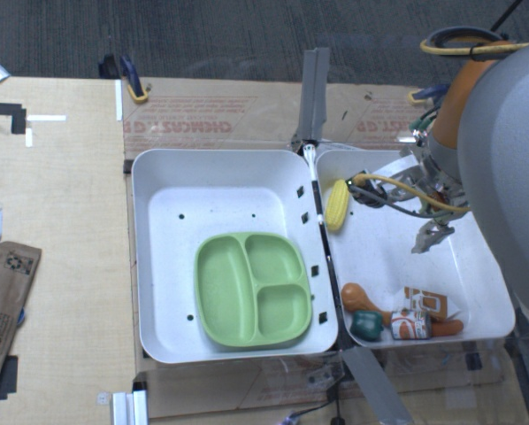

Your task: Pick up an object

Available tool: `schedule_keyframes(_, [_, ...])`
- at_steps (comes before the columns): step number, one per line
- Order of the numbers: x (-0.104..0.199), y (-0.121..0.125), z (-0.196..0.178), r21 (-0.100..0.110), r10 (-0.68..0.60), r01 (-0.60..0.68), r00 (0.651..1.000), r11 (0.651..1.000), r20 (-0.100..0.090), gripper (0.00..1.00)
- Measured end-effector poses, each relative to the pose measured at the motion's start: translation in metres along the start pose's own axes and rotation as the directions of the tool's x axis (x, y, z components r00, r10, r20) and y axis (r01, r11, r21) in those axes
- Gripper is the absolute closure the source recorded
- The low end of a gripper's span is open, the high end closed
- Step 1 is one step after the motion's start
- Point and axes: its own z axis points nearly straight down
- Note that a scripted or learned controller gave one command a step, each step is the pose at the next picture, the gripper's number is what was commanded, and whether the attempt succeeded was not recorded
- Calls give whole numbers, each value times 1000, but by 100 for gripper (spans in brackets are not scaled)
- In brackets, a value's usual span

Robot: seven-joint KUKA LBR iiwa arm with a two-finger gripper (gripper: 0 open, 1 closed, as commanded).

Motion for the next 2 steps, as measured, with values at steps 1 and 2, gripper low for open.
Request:
schedule_keyframes(1, [15,-14,0,-1,29,-29,1000,1000,-1,0])
schedule_keyframes(2, [89,-17,-1,-1,35,-35,999,999,-3,0])
